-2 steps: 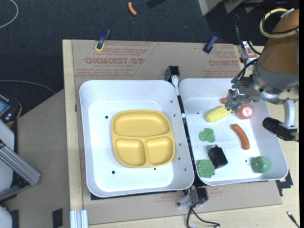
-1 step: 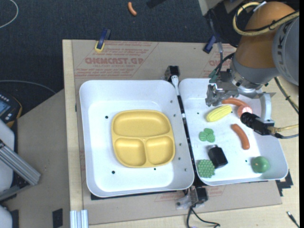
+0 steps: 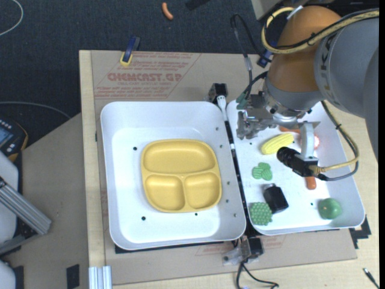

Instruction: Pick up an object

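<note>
Camera view, from above at a slant: the tabletop carries two shallow white bins side by side. The left bin holds a yellow three-compartment tray, lying flat near its middle. The grey arm, with its orange band, reaches in from the right and hangs over the far part of the right bin. The hand sits low over that bin's far left corner; whether it is open or closed cannot be told, and no object is seen in its grasp. Just beside it lies a yellow corn cob, tilted. Nearer the camera lie a small green piece, a black block, a dotted green object touching the block, and a round green item near the right wall.
</note>
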Controlling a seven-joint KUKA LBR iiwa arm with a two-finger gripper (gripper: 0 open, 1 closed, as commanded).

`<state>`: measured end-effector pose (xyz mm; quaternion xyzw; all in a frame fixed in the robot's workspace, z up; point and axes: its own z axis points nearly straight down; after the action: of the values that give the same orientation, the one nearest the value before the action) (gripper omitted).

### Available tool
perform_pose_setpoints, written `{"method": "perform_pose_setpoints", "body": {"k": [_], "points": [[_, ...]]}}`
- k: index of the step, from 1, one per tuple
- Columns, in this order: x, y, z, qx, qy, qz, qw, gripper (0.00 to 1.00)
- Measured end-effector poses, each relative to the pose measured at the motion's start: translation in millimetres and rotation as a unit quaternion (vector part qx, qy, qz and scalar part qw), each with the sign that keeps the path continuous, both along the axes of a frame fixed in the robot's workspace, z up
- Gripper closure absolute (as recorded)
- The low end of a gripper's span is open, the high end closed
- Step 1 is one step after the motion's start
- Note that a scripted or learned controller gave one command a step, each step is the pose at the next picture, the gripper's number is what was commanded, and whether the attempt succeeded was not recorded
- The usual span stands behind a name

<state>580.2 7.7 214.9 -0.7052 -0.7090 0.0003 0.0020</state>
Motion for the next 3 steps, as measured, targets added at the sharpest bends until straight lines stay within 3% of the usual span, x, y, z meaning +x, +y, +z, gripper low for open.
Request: {"method": "perform_pose_setpoints", "body": {"k": [1, 2, 3], "points": [[1, 51, 17, 0.0, -0.004, 0.0, 1.0, 1.0], [0, 73, 1, -0.0009, 0.001, -0.001, 1.0, 1.0], [9, 68, 0, -0.0013, -0.003, -0.003, 1.0, 1.0]]}}
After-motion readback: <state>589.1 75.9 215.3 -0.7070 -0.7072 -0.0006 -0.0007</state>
